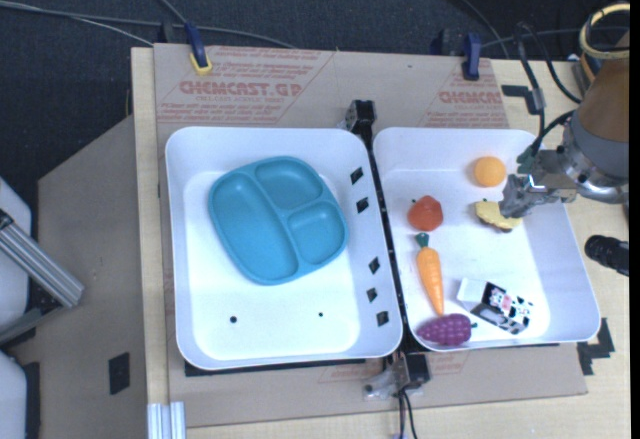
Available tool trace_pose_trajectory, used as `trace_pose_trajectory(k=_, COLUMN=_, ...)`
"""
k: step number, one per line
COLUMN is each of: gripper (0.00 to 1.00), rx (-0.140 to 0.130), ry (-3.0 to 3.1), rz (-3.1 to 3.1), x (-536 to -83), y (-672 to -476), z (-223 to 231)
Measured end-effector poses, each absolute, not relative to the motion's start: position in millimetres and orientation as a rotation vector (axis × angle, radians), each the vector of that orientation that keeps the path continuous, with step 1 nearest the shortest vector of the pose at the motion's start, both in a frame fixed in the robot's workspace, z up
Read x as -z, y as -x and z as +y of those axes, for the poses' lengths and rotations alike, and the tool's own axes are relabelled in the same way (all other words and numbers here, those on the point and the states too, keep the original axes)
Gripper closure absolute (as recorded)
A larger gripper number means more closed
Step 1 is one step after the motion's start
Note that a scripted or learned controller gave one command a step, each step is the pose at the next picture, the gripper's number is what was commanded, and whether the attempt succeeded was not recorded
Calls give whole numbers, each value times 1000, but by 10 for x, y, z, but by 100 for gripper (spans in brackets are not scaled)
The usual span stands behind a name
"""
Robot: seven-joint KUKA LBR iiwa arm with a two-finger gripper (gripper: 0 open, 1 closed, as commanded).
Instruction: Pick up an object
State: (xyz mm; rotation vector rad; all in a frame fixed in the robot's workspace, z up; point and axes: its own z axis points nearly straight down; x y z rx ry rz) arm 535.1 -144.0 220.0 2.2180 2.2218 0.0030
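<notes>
The hand (pixel 522 199) sits low in the right bin (pixel 570 257), at three o'clock, right over a yellow piece (pixel 493 216). Whether it is apart or clamped, I cannot tell. Nothing looks lifted yet; grasp and lift remain.

Grey arm (pixel 598 162) with an orange band, ending in a metallic end effector (pixel 524 193).
</notes>
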Motion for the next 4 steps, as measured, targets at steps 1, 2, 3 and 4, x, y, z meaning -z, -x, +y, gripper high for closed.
trace_pose_trajectory(k=1, gripper=100, rx=-1, ry=-2219, rz=2230, x=-2204, y=-5240, z=-902)
trace_pose_trajectory(k=2, gripper=100, rx=0, ry=-2219, rz=2231, x=-2138, y=-5229, z=-438)
trace_pose_trajectory(k=3, gripper=100, rx=-4, ry=-2216, rz=2230, x=-2253, y=-5276, z=139)
trace_pose_trajectory(k=4, gripper=100, rx=-2, ry=-2217, rz=2229, x=-2328, y=-5284, z=614)
